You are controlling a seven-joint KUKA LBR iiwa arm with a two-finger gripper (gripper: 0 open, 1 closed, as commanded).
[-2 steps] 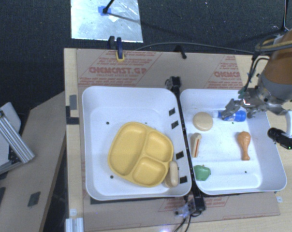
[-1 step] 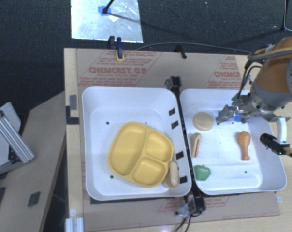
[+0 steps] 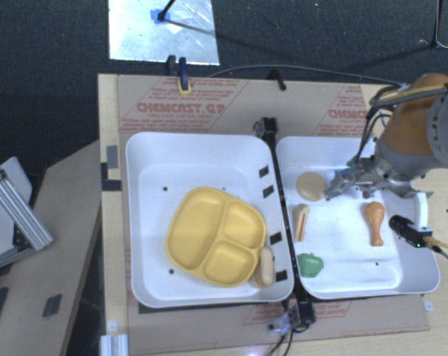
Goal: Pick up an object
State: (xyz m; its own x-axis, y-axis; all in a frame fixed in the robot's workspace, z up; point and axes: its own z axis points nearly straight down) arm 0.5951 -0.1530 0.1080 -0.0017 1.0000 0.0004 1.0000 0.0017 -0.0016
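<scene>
In the camera view, the gripper hangs low in the right bin, its tip just beside the tan round piece that lies near the divider between the bins. Whether it is wide or narrow cannot be told from here; the metal tip is small and blurred against the white floor, and nothing is seen lifted in it.

Other candidates sit in the same bin, all placed from that tan round piece: the hot dog toy just below it, the green piece further below near the bin's front, and the drumstick toy off to the right, under the arm's wrist. All rest on the bin floor.

The left bin holds a yellow divided plate with a beige piece touching its lower right edge.

My judgement: the approach looks made, while the grasp and lift are not yet done.
</scene>
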